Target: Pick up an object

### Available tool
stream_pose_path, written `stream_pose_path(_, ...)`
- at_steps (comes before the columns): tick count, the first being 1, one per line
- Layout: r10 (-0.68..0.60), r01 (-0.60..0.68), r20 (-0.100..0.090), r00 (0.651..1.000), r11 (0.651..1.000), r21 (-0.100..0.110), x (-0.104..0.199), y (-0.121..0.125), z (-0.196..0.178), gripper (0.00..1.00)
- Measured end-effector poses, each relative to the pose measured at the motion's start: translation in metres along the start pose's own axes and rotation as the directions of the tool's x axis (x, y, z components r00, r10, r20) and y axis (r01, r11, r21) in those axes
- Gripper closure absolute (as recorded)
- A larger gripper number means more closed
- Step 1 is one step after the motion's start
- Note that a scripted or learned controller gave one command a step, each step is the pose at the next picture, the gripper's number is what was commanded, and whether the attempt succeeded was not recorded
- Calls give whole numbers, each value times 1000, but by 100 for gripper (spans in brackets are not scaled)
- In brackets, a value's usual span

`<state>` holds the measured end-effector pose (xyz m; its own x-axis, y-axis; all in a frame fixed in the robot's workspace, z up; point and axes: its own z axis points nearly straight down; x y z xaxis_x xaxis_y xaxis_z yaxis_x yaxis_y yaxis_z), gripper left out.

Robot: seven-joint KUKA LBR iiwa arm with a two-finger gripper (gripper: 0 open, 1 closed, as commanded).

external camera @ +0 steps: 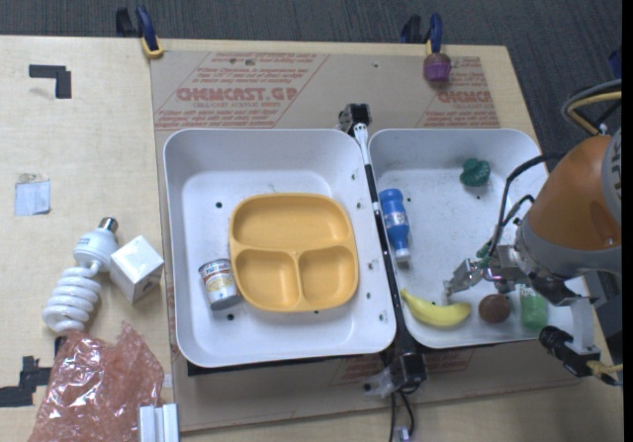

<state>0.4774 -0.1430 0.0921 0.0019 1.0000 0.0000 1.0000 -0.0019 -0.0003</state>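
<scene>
In the right bin (435, 145), my gripper (480, 279) hangs low near the front, open, with nothing between its fingers. Just below its left finger (460, 281) lies a yellow banana (435, 310). A brown round fruit (495, 308) sits right under the gripper, and a light green block (534, 311) lies beside that fruit, partly under the arm. A blue bottle (395, 222) lies along the bin's left wall. A dark green object (476, 172) rests near the far right corner.
The left bin (188, 232) holds a yellow divided tray (294, 252) and a small tin can (218, 284). A light bulb (79, 284), a white cube (136, 267) and crumpled red plastic (94, 386) lie on the bench at left. A purple object (437, 66) sits behind the bins.
</scene>
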Motion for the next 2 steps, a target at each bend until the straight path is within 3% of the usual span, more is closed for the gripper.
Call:
stream_pose_path(1,1,-1,0,1000,1000,-2,0,1,-10,100)
stream_pose_path(2,-3,3,1,1000,1000,-3,35,1,-102,100)
